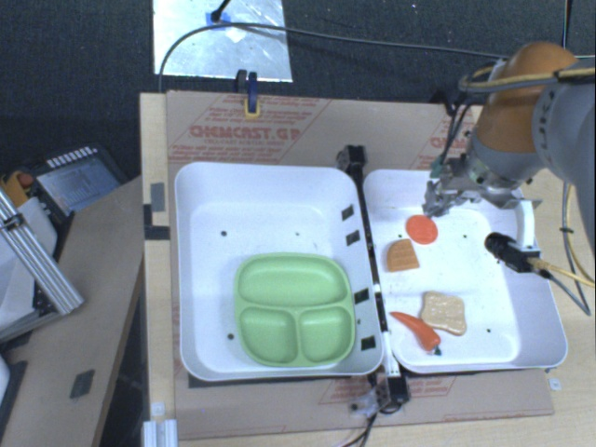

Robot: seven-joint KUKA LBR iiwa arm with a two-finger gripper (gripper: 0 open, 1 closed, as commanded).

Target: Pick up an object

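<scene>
Nearest the camera and well short of the claw [438,200] lie a red pepper [416,330] and a toast slice [444,313]; closer to it, an orange wedge [402,256]. The red disc [422,229] sits just below the claw, apparently the target. Step: approach. Whether the claw is open I cannot tell; next it should descend squarely over the disc.

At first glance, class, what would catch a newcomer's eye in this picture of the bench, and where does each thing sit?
The green divided plate stands out most, lying in the near part of the left bin. Next comes the arm's orange band at the upper right, with the gripper low over the right bin, just above a red-orange disc. Nearer lie a tan wedge, a toast slice and a red pepper.
</scene>
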